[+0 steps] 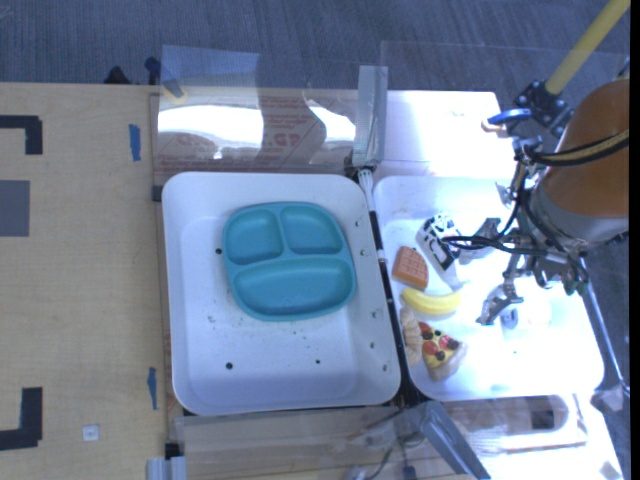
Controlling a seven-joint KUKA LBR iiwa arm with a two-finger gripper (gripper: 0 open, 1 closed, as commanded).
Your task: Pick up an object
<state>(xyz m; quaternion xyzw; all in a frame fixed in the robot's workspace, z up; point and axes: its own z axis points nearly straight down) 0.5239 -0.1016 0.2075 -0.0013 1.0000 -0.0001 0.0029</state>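
The right-hand shallow white bin [560, 368] holds a small cluster of toy food along its left wall, next to the divider between the bins. A yellow plastic banana [432, 301] lies across the middle of the cluster, with an orange-brown waffle-textured slab [410, 266] just above it and a pizza-slice toy with red dots [437, 348] just below, nearer the bin's front edge. A black-and-white patterned object [438, 238] sits towards the back of the bin, touching or nearly touching the slab.

The end effector [497, 308] hangs low over the middle of this bin, just to the right of the banana and apart from it. Nothing can be seen in its grasp, and whether it is released or clenched cannot be told from this slant.

These look like light, rigid, hollow plastic pieces with smooth and probably slippery skins. The banana seems the best candidate: pinch across its narrow middle, where the curve is thickest. The flat slab and pizza slice offer only thin edges.

The left bin carries a teal divided plastic plate [288, 260].
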